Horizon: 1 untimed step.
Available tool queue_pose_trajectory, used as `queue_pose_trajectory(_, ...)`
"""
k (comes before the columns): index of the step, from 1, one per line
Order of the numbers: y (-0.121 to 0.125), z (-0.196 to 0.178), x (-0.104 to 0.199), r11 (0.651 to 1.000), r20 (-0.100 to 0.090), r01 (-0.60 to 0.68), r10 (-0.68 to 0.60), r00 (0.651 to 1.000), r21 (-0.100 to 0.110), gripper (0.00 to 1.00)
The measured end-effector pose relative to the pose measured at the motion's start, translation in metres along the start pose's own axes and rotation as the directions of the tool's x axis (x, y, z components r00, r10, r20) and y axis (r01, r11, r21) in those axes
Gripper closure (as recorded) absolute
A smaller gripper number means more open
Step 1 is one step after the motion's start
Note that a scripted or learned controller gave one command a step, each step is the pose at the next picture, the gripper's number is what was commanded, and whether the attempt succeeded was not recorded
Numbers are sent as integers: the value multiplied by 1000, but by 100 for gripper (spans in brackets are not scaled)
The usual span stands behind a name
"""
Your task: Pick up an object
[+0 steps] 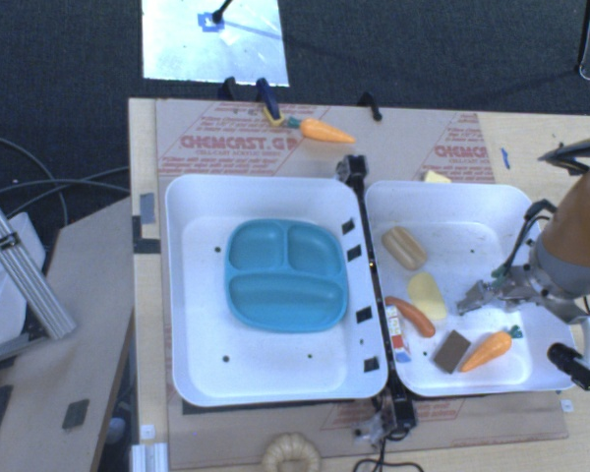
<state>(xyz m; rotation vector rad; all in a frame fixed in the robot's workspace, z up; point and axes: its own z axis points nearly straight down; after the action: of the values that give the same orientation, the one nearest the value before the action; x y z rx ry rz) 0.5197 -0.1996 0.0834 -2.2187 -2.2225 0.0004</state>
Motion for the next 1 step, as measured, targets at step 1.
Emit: queue_pose_trajectory(1, 1, -12, -1, 1000, 1, 0, 0, 1000, -3, 100)
